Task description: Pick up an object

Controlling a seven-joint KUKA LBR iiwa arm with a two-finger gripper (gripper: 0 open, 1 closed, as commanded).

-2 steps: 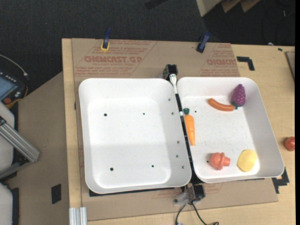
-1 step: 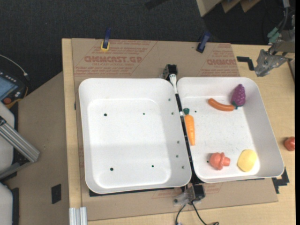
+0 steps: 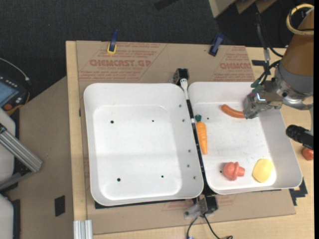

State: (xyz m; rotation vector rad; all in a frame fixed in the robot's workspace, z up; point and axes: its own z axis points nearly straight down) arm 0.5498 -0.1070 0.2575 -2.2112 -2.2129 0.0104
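One fixed camera looks down at a slant from above the bench, far enough to take in both white bins: left bin [image 3: 134, 148], right bin [image 3: 269, 143], and the cardboard sheet [image 3: 149, 59] beneath

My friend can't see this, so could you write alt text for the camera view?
A gripper hangs over one end of a sausage in the right bin, which also holds a carrot, a red toy and a lemon.

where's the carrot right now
The carrot lies in the right bin, along its left wall beside the divider, below and left of the sausage.
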